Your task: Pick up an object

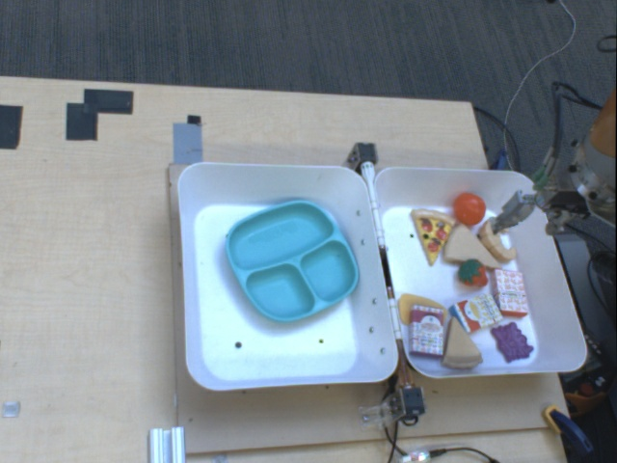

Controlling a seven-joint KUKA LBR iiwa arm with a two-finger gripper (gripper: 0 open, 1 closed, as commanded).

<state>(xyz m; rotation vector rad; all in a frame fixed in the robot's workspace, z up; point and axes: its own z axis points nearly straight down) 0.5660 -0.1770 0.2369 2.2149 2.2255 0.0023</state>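
Note:
The right bin (571,309) holds several toy foods. Among them are a pizza slice (433,231), a red-orange ball (469,207), a tan bread slice (464,247) and a small bun piece (499,248). Nearer the front lie a red and green fruit (472,273), small red cartons (510,292), purple grapes (512,340), a yellow wedge (418,306) and a sandwich wedge (462,348). My gripper (500,224) reaches in from the right and hangs low over the bin's far right part, just above the bun piece. Nothing shows as lifted.
The left bin (207,360) holds a blue three-part plate (291,258). A metal divider (376,249) runs between the bins. The arm's wrist and cables (578,196) crowd the right bin's far right rim. Bare wooden bench (87,258) spreads to the left.

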